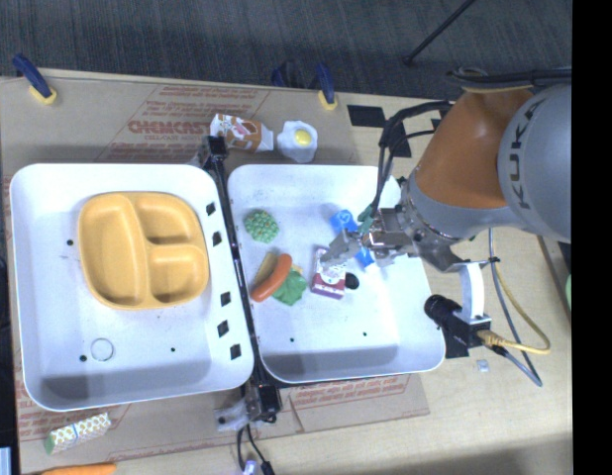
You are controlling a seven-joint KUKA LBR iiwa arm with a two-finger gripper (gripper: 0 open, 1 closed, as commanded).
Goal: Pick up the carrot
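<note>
While the grey arm (484, 181) reaches in from the right, its pincer (348, 240) hangs low over the right bin (385, 349), above a small carton (329, 283); whether it is open or closed I cannot tell. The carrot (270, 275) lies apart to its left, against a green piece (290, 290), below a green bumpy ball (261, 226). A yellow divided tray (143, 247) sits in the left bin (39, 295).

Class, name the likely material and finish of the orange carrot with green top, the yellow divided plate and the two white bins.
Orange carrot with green top: likely plastic toy, smooth even colour. Yellow divided plate: probably moulded plastic, matte, with soft rounded compartments. White bins and: seemingly thin plastic, faintly glossy, with rounded formed walls.
</note>
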